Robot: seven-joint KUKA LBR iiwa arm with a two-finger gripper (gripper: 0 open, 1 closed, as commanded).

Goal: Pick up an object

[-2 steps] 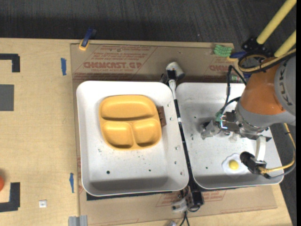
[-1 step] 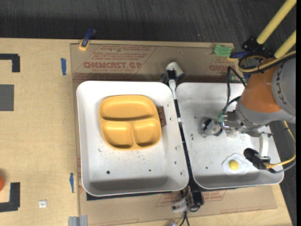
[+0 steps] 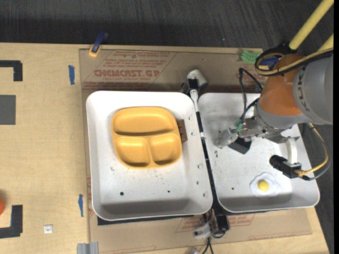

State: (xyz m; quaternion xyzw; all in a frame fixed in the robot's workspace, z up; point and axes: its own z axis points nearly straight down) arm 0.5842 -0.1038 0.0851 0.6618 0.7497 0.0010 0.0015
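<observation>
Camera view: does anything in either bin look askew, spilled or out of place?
Nothing spilled or damaged. The yellow divided tray sits slightly rotated in the left bin, with a small brown object tucked against its right edge. A fried-egg toy lies flat in the right bin, apart from the gripper.

From my remote seat I saw a dark grey carpeted floor [image 3: 159, 12] running along the far side. The bench [image 3: 42, 157] was pale wood, marked with black tape squares [image 3: 11, 70] at its left. A brown cardboard sheet [image 3: 132, 67] with red printing lay on it, held by blue tape strips [image 3: 71, 74]. The lighting was even and soft.
</observation>
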